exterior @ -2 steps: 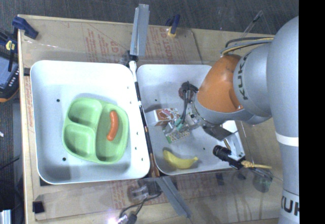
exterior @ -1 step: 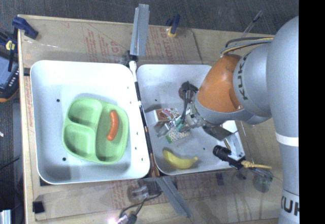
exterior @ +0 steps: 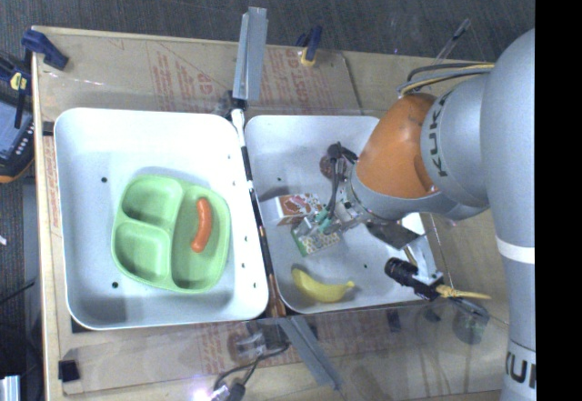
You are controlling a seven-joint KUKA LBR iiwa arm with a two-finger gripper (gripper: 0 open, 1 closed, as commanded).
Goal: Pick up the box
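The box is small, printed in red, white and green. It lies tilted on the floor of the right bin, near the bin's middle. My gripper hangs under the orange band of the arm and reaches down onto the box's right end. The wrist hides where it meets the box. The box looks to be resting on the bin floor.
A yellow banana lies by the right bin's front wall, just below the box. The left bin holds a green divided plate with an orange sausage in it. The arm's bulk covers the right bin's right side.
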